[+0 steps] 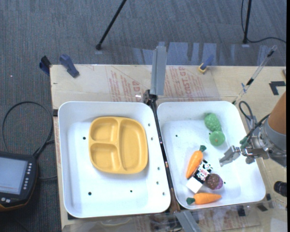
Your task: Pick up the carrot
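Note:
Two orange carrots with green tops lie in the right bin (246, 187). One carrot (194, 163) slants upward near the bin's middle. The other carrot (204, 198) lies flat along the front wall. My gripper (238, 158) hovers over the right side of this bin, to the right of the slanted carrot and apart from it. Its fingers (227, 157) are spread open, and nothing is between them.
A black-and-white carton (201, 174) and a maroon ball (213, 181) sit between the two carrots. Two green toys (212, 121) (217, 138) lie toward the back of the right bin. The left bin (72, 178) holds a yellow divided plate (118, 144).

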Controlling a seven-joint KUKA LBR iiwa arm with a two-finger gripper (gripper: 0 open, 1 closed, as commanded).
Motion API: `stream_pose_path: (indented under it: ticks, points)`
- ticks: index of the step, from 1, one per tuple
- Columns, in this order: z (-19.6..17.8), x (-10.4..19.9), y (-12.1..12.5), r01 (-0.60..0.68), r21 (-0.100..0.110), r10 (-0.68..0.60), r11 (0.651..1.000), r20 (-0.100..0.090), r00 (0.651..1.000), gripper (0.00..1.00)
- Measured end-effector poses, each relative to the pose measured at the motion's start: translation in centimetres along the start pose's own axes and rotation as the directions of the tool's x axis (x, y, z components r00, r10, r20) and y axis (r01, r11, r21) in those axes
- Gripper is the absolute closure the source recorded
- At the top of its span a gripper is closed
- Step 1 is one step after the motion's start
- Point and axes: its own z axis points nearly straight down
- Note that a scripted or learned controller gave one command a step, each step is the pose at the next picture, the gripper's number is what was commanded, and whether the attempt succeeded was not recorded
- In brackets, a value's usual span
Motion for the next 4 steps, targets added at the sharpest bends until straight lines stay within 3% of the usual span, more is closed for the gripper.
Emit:
stream_pose_path:
  ticks: [1, 2, 3, 4]
  points:
    - [7.5, 9.0, 3.0, -0.278, -0.003, 0.278, 0.961, -0.001, 0.961, 0.00]
    - [11.0, 7.0, 4.8, -0.211, 0.002, 0.211, 0.978, 0.001, 0.978, 0.00]
    - [9.9, 7.0, 4.9, -0.214, -0.002, 0.214, 0.977, -0.002, 0.977, 1.00]
    - [0.7, 15.0, 6.9, -0.370, -0.005, 0.370, 0.929, -0.002, 0.929, 1.00]
